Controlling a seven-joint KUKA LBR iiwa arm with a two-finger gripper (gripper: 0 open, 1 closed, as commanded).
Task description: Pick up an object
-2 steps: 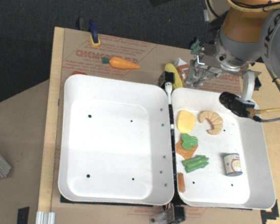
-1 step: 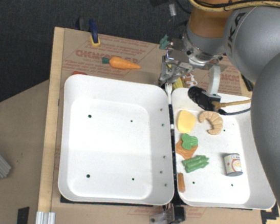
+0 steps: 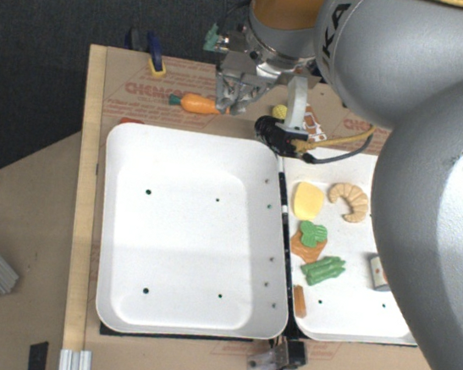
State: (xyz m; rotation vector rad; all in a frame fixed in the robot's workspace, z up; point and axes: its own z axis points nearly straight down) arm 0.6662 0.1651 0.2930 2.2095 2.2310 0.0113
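My gripper (image 3: pixel 228 102) hangs over the back edge of the bench, just beyond the left bin (image 3: pixel 126 208). A small orange carrot (image 3: pixel 197 104) with a green tip sticks out to the left from the fingertips, and its right end is pinched between them. The carrot shows against the cardboard behind the left bin, not inside either bin. The grey arm covers the view's upper right and hides part of the right bin (image 3: pixel 349 325).
In the right bin lie a yellow piece (image 3: pixel 308 201), a croissant (image 3: pixel 350 201), a green piece on an orange one (image 3: pixel 311 238), a green vegetable (image 3: pixel 323 270), a small brown stick (image 3: pixel 300 301) and a grey item (image 3: pixel 378 271). A blue and yellow clamp (image 3: pixel 155 56) sits at the bench's back.
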